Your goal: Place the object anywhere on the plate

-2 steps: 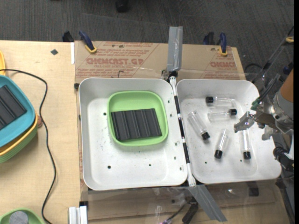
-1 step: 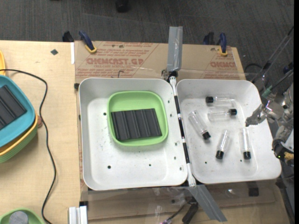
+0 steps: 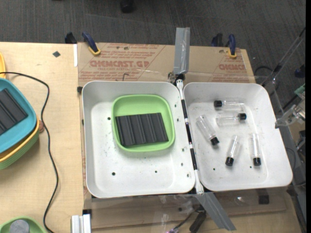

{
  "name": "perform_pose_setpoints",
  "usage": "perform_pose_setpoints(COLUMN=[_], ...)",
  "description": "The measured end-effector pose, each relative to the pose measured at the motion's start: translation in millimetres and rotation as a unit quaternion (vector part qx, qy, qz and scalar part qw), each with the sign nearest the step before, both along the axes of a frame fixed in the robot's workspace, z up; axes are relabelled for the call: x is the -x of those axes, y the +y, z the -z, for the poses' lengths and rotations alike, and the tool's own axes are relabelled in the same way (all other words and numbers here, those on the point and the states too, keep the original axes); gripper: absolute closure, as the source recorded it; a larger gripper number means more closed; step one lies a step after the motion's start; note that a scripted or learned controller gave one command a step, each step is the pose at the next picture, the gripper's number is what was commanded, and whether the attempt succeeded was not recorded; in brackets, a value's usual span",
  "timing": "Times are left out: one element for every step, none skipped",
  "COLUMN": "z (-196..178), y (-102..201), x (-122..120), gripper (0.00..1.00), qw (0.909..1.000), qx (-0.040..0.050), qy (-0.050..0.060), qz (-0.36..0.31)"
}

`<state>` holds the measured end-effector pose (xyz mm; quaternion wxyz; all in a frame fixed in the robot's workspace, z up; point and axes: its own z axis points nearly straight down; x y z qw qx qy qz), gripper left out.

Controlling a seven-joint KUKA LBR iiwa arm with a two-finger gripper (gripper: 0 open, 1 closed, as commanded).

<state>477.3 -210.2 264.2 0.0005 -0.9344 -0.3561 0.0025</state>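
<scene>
Oddly faint: clear vials [image 3: 228, 130] blend into right bin [image 3: 272, 178]; gripper state untellable.

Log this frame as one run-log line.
plate: green, left bin, dark ridged pad on it | vials: five, clear, black caps, right bin | placement: not yet done

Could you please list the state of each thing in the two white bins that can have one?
Green square plastic plate: flat in the left white bin, bearing the dark ribbed insert.
Dark ribbed insert: lying flat on the plate.
Five clear plastic vials with black caps: all capped, lying on their sides, scattered in the right white bin, none on the plate.
</scene>
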Motion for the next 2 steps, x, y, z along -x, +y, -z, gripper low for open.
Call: perform_pose_setpoints(z=[-66.9, -62.7], y=[-8.1, 11.2], x=[-5.6, -0.5], gripper=[0.0, 0.0], qw=[0.984, 0.9659], qx=[0.001, 0.0013], qy=[0.0, 0.001], qz=[0.178, 0.259])
